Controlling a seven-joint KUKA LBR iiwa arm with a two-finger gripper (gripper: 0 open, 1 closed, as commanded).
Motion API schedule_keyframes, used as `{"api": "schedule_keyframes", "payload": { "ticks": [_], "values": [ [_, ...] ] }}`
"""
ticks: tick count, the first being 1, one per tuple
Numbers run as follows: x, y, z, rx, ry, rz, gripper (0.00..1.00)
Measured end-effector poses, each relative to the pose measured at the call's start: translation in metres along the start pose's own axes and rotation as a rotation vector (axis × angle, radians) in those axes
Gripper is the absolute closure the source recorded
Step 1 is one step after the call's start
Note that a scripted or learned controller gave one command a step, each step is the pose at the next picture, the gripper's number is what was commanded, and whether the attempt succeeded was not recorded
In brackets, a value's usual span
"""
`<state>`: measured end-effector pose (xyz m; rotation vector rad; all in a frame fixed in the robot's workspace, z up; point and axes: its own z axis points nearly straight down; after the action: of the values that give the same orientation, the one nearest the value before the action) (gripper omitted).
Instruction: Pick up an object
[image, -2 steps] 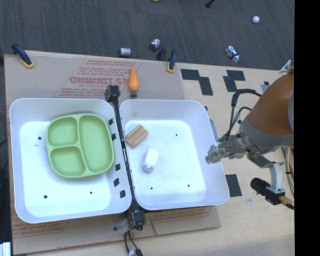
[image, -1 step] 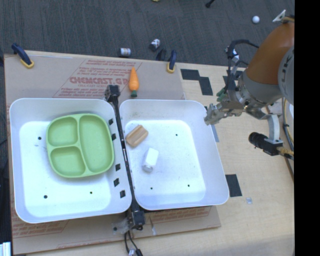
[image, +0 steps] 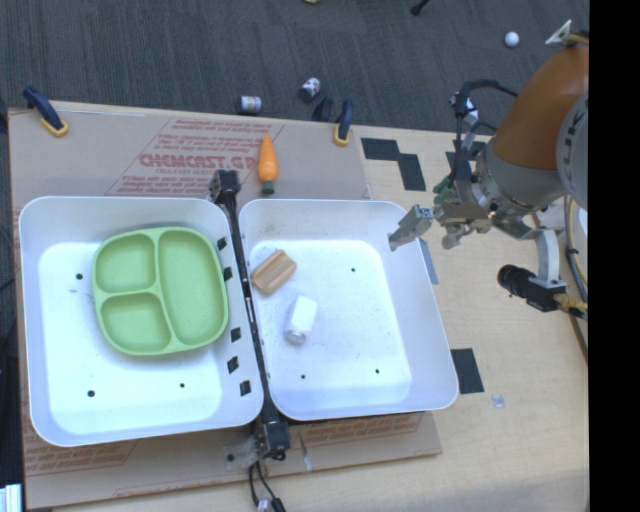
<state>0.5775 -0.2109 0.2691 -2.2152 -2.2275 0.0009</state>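
Tan block (image: 273, 270) and white block (image: 300, 317) lying apart in right bin (image: 400, 370), left half. End effector (image: 432, 228) poised over that bin's right rim, grasping nothing; finger state: cannot tell. Arm (image: 535, 120) reaching in from right, wrist angled leftward.

I am looking down through the single fixed camera above the bench, tilting slightly so both white bins, the left bin (image: 40, 330) and the right bin (image: 420, 330), are sitting mid-frame at moderate distance, with the arm (image: 540, 120) entering from my right edge.
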Motion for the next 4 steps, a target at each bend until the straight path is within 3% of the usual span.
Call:
{"api": "schedule_keyframes", "payload": {
  "ticks": [1, 2, 3, 4],
  "values": [
    [0.001, -0.062, 0.176, 0.002, 0.002, -0.001, 0.00],
    [0.001, 0.060, 0.177, -0.001, 0.001, 0.000, 0.00],
    [0.000, -0.030, 0.120, 0.001, 0.001, 0.001, 0.00],
    [0.000, 0.037, 0.116, 0.000, 0.001, 0.000, 0.00]
  ]
}}
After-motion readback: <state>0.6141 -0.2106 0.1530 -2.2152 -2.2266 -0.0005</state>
